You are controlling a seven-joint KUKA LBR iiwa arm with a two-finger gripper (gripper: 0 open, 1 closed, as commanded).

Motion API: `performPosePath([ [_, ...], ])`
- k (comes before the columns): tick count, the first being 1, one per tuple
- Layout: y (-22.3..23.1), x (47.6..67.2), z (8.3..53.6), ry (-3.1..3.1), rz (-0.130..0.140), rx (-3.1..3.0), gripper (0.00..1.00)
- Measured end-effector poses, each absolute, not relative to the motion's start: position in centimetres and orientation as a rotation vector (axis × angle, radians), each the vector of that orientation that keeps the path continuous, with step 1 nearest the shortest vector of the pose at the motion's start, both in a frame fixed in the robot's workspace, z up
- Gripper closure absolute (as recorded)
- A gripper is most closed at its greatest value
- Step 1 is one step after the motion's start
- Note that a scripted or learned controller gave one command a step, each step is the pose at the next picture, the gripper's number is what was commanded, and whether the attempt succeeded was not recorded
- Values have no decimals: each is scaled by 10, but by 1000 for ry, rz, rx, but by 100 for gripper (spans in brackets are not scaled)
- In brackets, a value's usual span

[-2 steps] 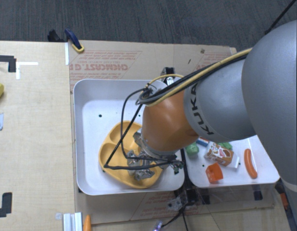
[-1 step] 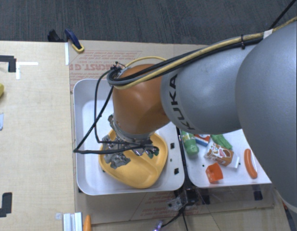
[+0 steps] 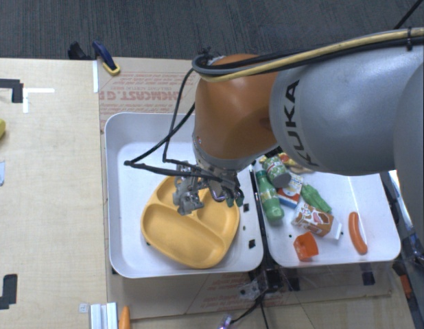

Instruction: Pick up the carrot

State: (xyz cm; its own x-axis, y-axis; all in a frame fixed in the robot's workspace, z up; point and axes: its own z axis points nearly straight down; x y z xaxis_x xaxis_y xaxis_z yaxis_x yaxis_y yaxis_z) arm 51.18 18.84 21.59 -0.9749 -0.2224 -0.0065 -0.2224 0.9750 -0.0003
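Note:
The carrot (image 3: 358, 233), a short orange-red stick, lies near the right end of the right bin (image 3: 377, 252). My gripper (image 3: 190, 197) hangs low over the left bin (image 3: 119, 184), just above the back part of a yellow divided plate (image 3: 188, 235). The gripper is far to the left of the carrot, with the wall between the bins separating them. Nothing shows in the gripper. The grey and orange arm covers the back of both bins.
Beside the carrot, the right bin holds a green bottle (image 3: 270, 197), a green pod-like item (image 3: 315, 199), a printed snack pack (image 3: 313, 219), a small orange cup (image 3: 304, 247) and a dark-topped can (image 3: 277, 175). Black cables (image 3: 154, 163) trail over the left bin.

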Motion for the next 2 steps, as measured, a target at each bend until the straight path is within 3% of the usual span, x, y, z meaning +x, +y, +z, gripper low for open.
performPosePath([
  [1, 229, 491, 177, 3138, -2, -157, 100],
  [2, 229, 487, 194, 3116, 0, 363, 100],
])
